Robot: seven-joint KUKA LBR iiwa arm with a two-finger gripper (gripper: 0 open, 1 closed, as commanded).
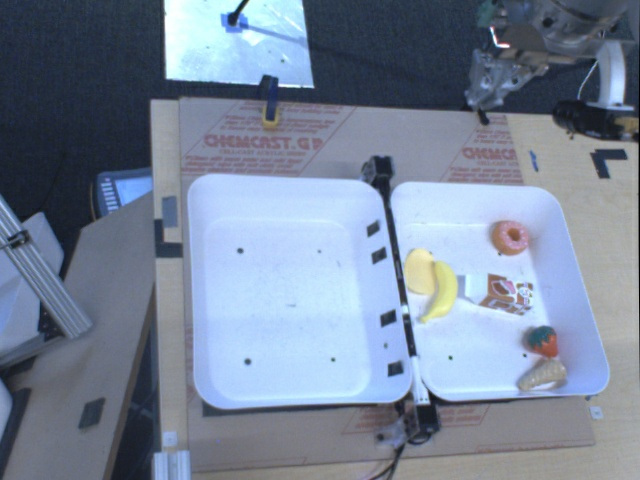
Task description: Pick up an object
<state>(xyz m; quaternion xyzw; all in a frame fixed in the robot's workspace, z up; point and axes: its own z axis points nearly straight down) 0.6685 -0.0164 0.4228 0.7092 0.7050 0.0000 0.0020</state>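
the gripper (pixel 484 103) hangs above the bench beyond the right bin (pixel 575 258); whether it grips anything, i cannot tell. the banana (pixel 441 293), doughnut (pixel 509 236) and strawberry (pixel 542 340) lie in that bin.

banana (pixel 440 294) | yellow, curved | lying flat | right bin's left side
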